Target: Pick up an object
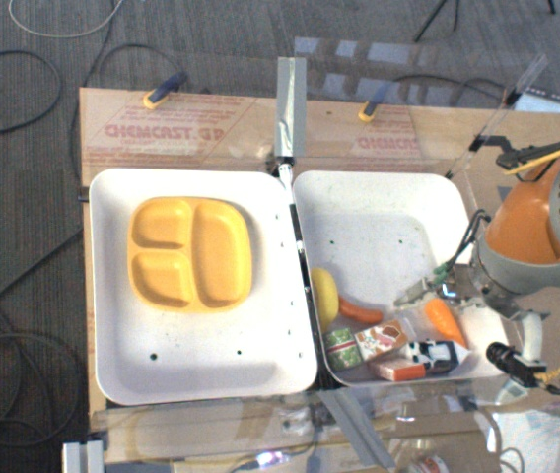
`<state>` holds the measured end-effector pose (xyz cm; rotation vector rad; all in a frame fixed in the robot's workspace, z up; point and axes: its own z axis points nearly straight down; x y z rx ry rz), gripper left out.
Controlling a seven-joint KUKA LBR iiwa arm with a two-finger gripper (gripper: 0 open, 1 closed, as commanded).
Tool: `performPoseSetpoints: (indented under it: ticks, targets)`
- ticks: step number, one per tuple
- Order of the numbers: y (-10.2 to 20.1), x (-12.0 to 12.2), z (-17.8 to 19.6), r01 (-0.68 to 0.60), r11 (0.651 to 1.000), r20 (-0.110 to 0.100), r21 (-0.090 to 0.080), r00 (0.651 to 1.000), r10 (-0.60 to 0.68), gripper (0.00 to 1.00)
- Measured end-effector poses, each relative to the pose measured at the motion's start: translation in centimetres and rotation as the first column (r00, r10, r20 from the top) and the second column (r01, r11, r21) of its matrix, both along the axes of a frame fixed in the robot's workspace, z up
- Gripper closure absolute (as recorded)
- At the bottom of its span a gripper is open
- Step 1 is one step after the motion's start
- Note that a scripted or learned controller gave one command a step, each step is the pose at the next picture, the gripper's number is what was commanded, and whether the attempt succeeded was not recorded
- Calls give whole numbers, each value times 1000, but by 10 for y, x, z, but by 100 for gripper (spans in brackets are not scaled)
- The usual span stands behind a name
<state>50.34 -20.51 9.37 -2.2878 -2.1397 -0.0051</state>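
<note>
Presently the grey arm with the orange band is reaching over the right edge of the right shallow white bin, and its tool is hanging just above an orange plastic carrot near that bin's front right corner; I cannot tell how the tool is set. Beside the carrot, small printed cartons and a yellow lemon-like fruit are lying along the bin's front edge. A yellow divided plastic tray is sitting in the left white bin.
</note>
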Motion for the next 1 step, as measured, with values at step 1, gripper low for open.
performPoseSetpoints:
  ticks: [1]
  targets:
    - [-2, -2, 5, 1, 1000, -7, -3, 1000, -1, 100]
